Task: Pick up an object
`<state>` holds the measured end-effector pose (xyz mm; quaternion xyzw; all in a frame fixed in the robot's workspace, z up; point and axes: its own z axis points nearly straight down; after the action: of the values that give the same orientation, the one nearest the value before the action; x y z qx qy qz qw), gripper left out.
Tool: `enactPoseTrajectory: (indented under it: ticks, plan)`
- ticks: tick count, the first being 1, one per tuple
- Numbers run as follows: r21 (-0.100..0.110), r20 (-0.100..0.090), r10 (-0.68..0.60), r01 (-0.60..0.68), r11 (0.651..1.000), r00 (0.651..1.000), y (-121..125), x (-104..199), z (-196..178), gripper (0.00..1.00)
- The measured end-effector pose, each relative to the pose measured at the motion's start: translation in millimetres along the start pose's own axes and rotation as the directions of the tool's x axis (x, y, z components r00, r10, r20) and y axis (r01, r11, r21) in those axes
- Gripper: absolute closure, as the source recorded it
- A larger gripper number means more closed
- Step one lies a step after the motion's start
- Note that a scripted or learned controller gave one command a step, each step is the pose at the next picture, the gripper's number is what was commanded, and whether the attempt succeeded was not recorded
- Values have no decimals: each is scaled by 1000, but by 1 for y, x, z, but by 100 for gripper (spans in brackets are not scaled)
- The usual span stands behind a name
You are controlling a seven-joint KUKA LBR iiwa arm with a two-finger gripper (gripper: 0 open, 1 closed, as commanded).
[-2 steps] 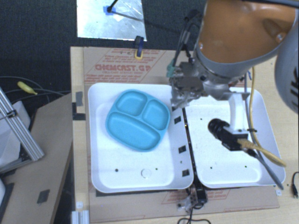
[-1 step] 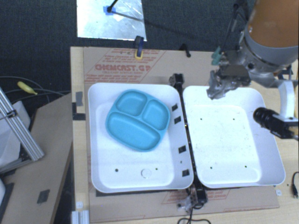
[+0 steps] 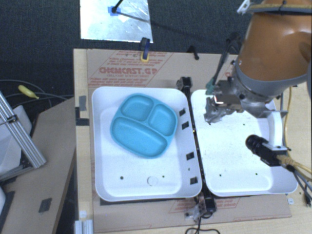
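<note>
Hand [image 3: 213,114] over right bin [image 3: 243,179] near divider edge; finger state indiscernible. Blue tray [image 3: 144,125] in left bin [image 3: 105,179].

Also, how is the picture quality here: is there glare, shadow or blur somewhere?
Camera view: the light is even and soft; the shiny sheet above the bench glares; the blue plate in the left bin is sharp; the hand over the right bin looks a little blurred; the arm's orange band is large and soft.

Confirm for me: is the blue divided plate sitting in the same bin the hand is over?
No, the blue divided plate lies in the left bin, while the hand is over the right bin.
</note>
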<state>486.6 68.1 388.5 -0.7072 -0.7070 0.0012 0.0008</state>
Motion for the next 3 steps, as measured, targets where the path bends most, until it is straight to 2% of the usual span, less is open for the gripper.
enactPoseTrajectory:
  ticks: [1,2,3]
  plan:
    - [-7,-2,-6,6,1000,1000,0,40,-29,100]
    - [-8,-2,0,0,1000,1000,0,20,-67,100]
    - [-8,-4,-10,10,1000,1000,-1,98,-89,100]
